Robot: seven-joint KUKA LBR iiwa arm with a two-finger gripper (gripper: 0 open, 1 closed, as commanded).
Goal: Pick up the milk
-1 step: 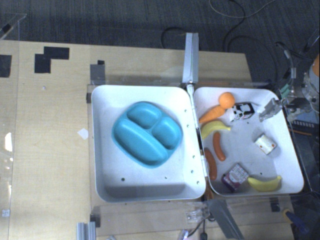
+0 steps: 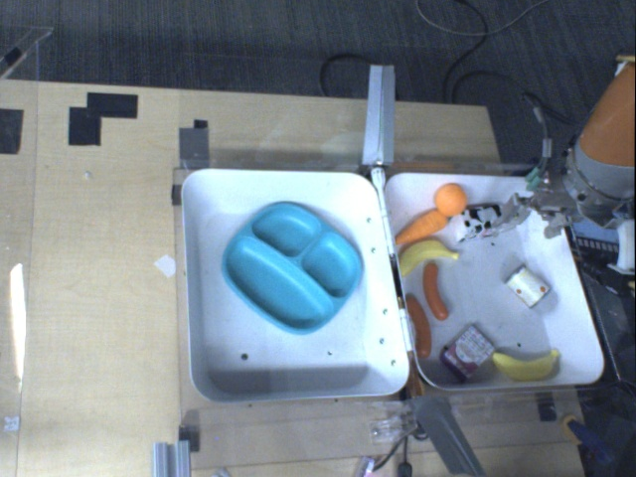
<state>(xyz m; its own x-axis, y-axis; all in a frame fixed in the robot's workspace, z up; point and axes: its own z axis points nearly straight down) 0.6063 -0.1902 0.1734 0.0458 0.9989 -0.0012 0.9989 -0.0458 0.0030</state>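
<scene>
Gripper [image 2: 537, 205] of mine hangs at about two o'clock in the right bin [image 2: 586, 361], near its far rim, and whether it is open or closed I cannot tell; nothing shows as gripped. Going from the near edge outward: at six o'clock in that bin lie a banana [image 2: 527, 365] and a purple packet [image 2: 465, 351] just beside it, with a sausage [image 2: 420, 328] against the left wall at about eight. Toward the middle sit a second sausage [image 2: 435, 292] and, at four o'clock, a small white block [image 2: 528, 286]. Farther on, at ten o'clock, another banana [image 2: 425, 255] touches a carrot [image 2: 421, 227], and an orange [image 2: 450, 199] sits at eleven. The milk [image 2: 480, 220], a little black-and-white patterned carton as far as I can make out, lies at about twelve o'clock, just to the left of my tip and apparently resting on the bin floor. The left bin [image 2: 199, 266] holds a blue divided plate [image 2: 291, 264] at its centre. I judge the pick as not yet done: I am close, but closing on the carton and lifting it remain.
</scene>
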